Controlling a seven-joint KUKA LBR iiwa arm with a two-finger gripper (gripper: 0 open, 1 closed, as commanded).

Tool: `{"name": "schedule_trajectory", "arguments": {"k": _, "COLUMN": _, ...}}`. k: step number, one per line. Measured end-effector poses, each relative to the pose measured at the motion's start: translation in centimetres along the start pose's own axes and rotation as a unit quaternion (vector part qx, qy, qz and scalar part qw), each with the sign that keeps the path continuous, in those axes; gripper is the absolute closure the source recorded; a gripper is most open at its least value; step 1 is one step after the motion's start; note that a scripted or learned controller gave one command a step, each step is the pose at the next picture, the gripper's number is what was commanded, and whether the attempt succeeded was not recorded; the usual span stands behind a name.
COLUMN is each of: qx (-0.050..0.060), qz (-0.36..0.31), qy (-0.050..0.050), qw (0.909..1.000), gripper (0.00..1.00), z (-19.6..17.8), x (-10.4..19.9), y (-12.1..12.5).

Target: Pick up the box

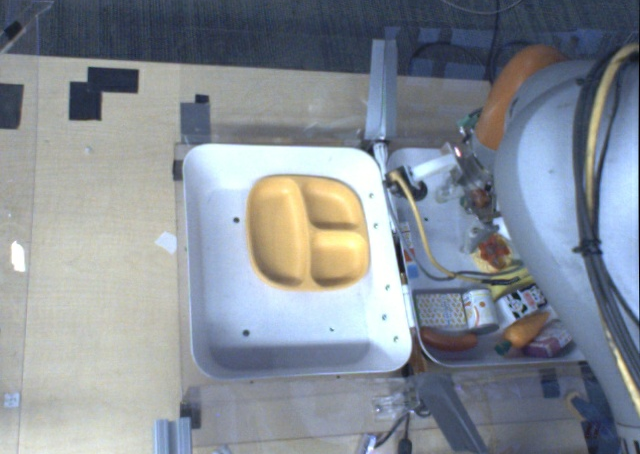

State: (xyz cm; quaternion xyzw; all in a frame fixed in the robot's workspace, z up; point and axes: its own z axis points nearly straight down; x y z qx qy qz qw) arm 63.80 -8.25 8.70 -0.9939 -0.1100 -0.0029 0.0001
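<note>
Overhead, the grey arm [570,232] bulks in from three o'clock, smooth and rounded, its orange band [515,87] toward one o'clock, and covers much of the right bin [425,164]. The gripper [470,187] hangs low over that bin amid metal fittings and a looping yellow cable [425,242]; whether it is clenched or released, I cannot tell. At five o'clock in the bin lies a heap of small goods: a speckled box [441,309] lying flat by the near edge, a can [482,308] just beside it, a red sausage-shaped piece [450,342], and an orange carrot-shaped piece [525,330]. The left bin [215,342], glossy white with rounded corners, holds a matte yellow divided tray [305,230] slightly toward twelve o'clock, with bare floor all round it. Both bins nearly touch along their shared edge.
</note>
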Motion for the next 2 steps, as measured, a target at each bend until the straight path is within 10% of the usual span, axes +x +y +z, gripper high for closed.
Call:
{"name": "schedule_trajectory", "arguments": {"k": 1, "qx": 0.0, "qz": 0.007, "qy": 0.0, "qw": 1.0, "gripper": 0.0, "z": -0.1, "x": -2.4, "y": 0.1}}
{"name": "schedule_trajectory", "arguments": {"k": 2, "qx": 0.001, "qz": 0.007, "qy": 0.0, "qw": 1.0, "gripper": 0.0, "z": -0.1, "x": -6.7, "y": 8.6}}
